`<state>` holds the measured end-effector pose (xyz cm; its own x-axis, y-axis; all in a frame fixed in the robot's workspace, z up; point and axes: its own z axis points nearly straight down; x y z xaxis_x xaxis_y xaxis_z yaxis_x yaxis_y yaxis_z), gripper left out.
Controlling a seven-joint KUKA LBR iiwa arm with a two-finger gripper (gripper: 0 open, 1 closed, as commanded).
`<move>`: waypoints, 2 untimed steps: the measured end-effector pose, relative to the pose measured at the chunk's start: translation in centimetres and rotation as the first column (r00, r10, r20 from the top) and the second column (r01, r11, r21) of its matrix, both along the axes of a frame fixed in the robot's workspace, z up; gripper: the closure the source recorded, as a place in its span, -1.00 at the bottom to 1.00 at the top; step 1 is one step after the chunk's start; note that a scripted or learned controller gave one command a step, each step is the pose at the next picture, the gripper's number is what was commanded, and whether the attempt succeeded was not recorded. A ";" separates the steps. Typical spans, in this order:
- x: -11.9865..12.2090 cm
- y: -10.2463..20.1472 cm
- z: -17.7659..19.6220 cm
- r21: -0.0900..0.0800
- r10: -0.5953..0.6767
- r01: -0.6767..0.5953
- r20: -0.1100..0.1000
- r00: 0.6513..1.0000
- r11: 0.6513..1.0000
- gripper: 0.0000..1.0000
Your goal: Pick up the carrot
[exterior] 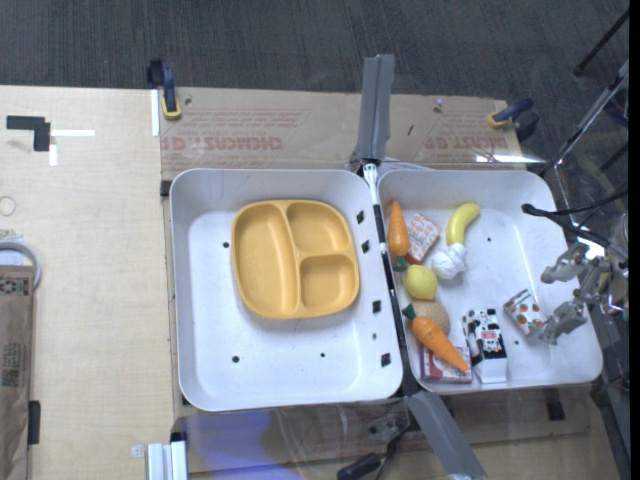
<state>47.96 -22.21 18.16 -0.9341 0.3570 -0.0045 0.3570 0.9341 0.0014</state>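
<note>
At the bottom of the frame, nearest the camera, the front rims of the two white bins meet at a grey post, and just above that rim lies a carrot (438,339), slanted with its green top toward the upper left, resting partly on a flat printed packet (432,366) in the lower left part of the right bin (560,368).

Going from the left: the left bin (200,368) holds a yellow divided plate (296,258) with three compartments, set a little above the bin's middle.

The right bin is crowded along its left side. A second carrot (398,230) lies upright near the divider in the upper left, touching a red-and-white packet (421,236). Below these sit a lemon (421,282) and a white crumpled object (449,262), with a banana (459,222) above it. A small black-and-white carton (486,342) stands just right of the lower carrot, and a small red-and-white box (524,313) lies further right.

The gripper (566,296) is at the right edge of the right bin, its fingers spread apart with nothing between them. Both carrots lie well to its left, across the bin; the small box is the nearest thing to it.
</note>
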 end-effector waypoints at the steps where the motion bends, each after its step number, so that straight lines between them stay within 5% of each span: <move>1: 0.0 8.2 21.1 -0.002 0.354 -0.354 0.000 0.935 0.935 -1.00; 2: 4.2 7.9 26.1 -0.002 0.399 -0.399 -0.001 0.917 0.917 -1.00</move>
